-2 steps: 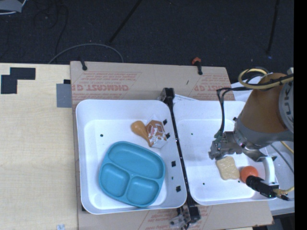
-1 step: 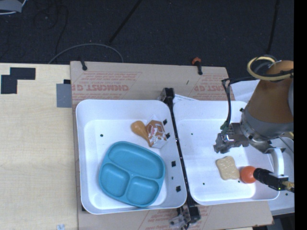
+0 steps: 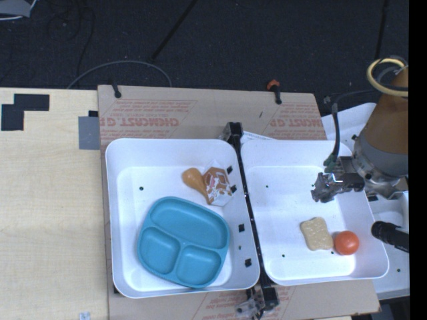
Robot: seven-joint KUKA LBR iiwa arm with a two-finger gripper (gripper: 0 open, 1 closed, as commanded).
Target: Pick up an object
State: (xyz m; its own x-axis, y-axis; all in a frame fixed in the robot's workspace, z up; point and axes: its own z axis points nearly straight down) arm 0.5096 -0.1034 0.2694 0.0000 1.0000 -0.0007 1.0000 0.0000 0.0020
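Two white bins (image 3: 123,179) sit side by side on a cardboard sheet (image 3: 200,115) laid over a pale wooden bench (image 3: 47,212). Clamps (image 3: 274,89) grip the sheet's far edge, left and right. A black divider (image 3: 241,199) runs between the bins. Beyond the bench, dark carpet (image 3: 220,32) carries loose cables (image 3: 117,69). Black and grey patches (image 3: 87,131) mark the bench's far left.

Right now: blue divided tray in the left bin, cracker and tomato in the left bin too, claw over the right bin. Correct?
Not quite. The camera view shows the cracker and tomato in the right bin, touching, near its front right corner. The rest holds: the blue divided tray lies in the left bin, and the claw is over the right bin.
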